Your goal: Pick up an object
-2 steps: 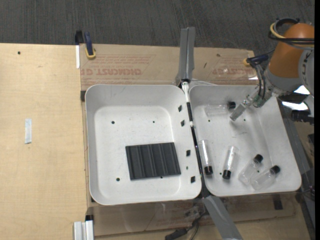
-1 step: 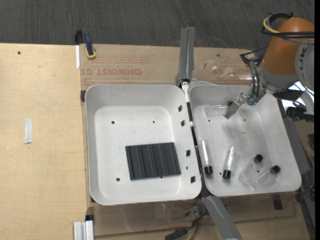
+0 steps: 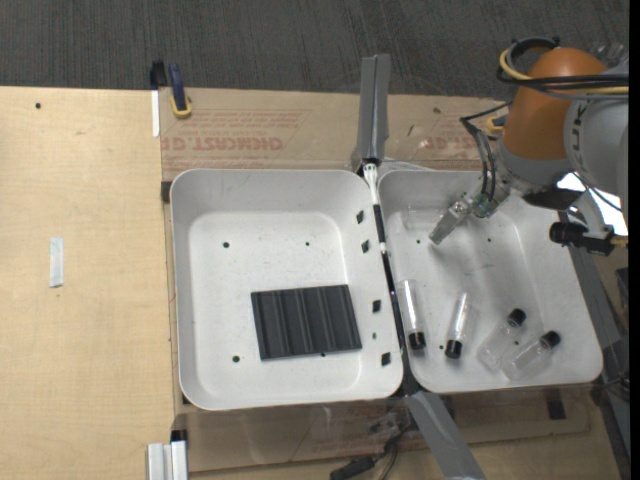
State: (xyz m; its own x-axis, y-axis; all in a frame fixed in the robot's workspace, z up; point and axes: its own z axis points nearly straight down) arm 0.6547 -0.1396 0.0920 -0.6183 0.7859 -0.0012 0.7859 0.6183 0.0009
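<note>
From the camera view, you could not have read the tool point(image 3: 447, 225) well: it hung small and grey over the upper middle of the right bin point(image 3: 560, 373), pointing down and to the left, and whether it was spread or closed I cannot tell. Nothing could be made out in its grip. The arm point(image 3: 545, 103) came in from the right, its orange band bulking over the bin's far right corner, with cables looping around it, and its grey body ran off the frame edge.

The things to pick lay toward the near side of that right bin. One clear tube point(image 3: 411, 318) with a dark cap lay just beside the bin's left wall, a second tube point(image 3: 457, 325) lay near it to the right, tilted, and a small black cap point(image 3: 516, 318) sat further right. A clear vial point(image 3: 528, 353) with a dark cap lay near the front right corner; its glass blended into the white floor, so you would have struggled to trace its outline. All of them were well apart from the tool.

The left bin point(image 3: 190, 298) held a dark ribbed tray point(image 3: 305, 321) lying flat near its front centre, with bare white floor around it on every side. The bench point(image 3: 80, 368) stretched open to the left, carrying a small pale strip point(image 3: 56, 263)
</note>
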